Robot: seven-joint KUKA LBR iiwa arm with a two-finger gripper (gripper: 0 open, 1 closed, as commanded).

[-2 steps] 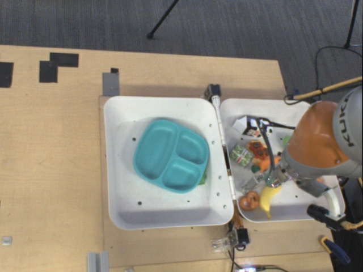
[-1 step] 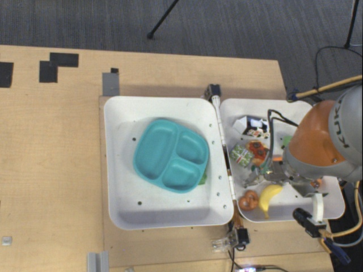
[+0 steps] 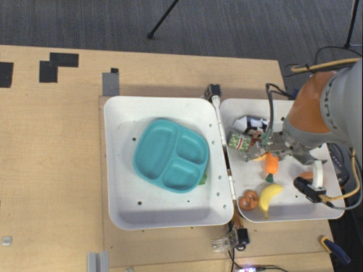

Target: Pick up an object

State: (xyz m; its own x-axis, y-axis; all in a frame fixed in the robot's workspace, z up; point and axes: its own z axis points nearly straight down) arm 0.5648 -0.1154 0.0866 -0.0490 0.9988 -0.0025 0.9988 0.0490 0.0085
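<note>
Carrot [image 3: 272, 164] lies just beside gripper [image 3: 265, 148].

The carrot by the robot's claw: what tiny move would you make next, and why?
Probably lower the gripper slightly toward the orange carrot. It sits just above the carrot in the right bin, and nothing shows between its fingers yet.

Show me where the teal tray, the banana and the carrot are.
teal tray [image 3: 170, 154]: camera view, middle ridge between its compartments.
banana [image 3: 269, 196]: camera view, middle of its curved body.
carrot [image 3: 272, 164]: camera view, its orange body.
</note>
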